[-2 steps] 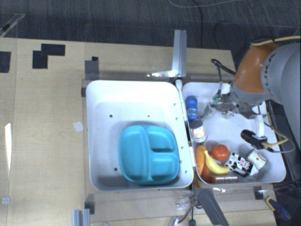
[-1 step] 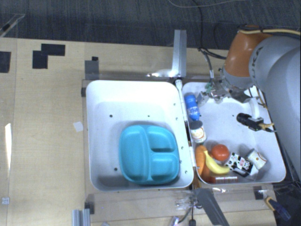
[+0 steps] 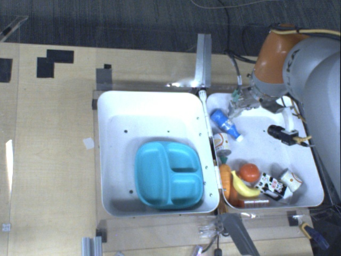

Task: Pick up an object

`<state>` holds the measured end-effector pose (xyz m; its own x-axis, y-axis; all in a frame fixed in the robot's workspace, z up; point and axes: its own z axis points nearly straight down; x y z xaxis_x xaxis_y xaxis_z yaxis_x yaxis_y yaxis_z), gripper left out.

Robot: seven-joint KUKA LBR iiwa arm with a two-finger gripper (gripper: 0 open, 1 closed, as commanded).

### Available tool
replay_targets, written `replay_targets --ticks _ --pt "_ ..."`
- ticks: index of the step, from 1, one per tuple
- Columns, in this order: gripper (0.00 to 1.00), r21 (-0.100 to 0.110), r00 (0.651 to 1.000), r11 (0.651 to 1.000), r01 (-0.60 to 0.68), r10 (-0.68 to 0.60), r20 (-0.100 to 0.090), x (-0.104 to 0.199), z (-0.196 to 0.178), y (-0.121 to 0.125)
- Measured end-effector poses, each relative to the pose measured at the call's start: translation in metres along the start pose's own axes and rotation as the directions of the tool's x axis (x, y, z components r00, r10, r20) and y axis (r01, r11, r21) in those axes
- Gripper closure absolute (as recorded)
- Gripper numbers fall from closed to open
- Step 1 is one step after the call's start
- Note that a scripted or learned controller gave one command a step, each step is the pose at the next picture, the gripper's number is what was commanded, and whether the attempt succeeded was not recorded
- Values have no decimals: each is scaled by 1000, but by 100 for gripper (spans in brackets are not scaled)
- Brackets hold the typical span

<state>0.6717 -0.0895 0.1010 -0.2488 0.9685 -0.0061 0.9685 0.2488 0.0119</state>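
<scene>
Wooden bench under two white bins, your gripper (image 3: pixel 240 101) low in the right bin (image 3: pixel 256 129) — you cannot tell its state — blue bottle (image 3: pixel 225 124) just beside it, banana (image 3: pixel 243 185) and tomato (image 3: pixel 249 171) nearer, blue tray (image 3: pixel 169 174) in the left bin (image 3: pixel 128 121).

Blue bottle (image 3: pixel 225 124) lying on its side, tilted diagonally, at the right bin's upper-left. Banana (image 3: pixel 244 187), red tomato (image 3: pixel 249 172), and orange carrot (image 3: pixel 226 181) clustered near the lower-left. Black-and-white patterned box (image 3: pixel 270 186) beside them.
</scene>
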Motion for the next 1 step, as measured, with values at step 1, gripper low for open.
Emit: replay_targets --ticks 1 --pt "100 7 1000 1000 -26 26 -3 -23 -141 -6"
